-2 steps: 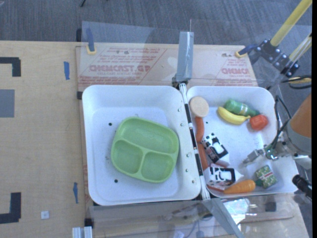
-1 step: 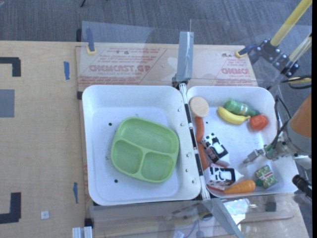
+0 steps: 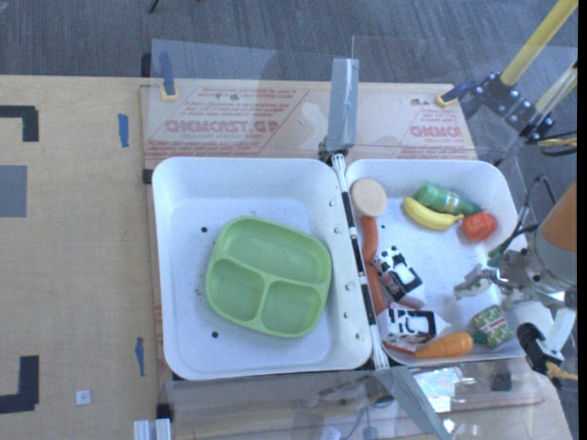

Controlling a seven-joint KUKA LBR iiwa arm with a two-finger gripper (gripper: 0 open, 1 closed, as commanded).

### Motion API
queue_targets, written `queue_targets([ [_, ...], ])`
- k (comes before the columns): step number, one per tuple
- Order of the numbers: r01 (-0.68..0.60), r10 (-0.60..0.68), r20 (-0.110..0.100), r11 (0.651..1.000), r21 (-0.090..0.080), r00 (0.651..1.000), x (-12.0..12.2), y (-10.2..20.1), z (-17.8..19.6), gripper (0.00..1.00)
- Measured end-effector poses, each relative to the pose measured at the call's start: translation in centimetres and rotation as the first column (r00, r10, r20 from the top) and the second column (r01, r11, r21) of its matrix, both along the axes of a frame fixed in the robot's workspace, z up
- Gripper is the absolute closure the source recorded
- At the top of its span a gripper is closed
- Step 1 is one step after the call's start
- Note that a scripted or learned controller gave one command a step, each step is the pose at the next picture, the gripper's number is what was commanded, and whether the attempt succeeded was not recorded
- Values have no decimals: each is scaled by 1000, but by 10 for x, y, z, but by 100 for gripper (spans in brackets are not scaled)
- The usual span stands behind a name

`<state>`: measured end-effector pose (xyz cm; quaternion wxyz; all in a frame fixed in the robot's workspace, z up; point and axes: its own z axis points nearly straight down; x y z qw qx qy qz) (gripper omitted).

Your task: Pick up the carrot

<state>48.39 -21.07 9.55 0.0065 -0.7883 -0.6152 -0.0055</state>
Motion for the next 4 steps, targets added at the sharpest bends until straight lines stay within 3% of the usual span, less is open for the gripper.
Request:
queue_targets([
  [1,547,-547,5,837,-6,837,2,11,-7,0],
  [2,729,-730,-2,684,-19,684,35,16,-10,0],
  [3,726,-727,-5,687,-22,687,35,18,0,100],
  [4,726,-726,-6,687,-21,687,35,18,0,0],
])
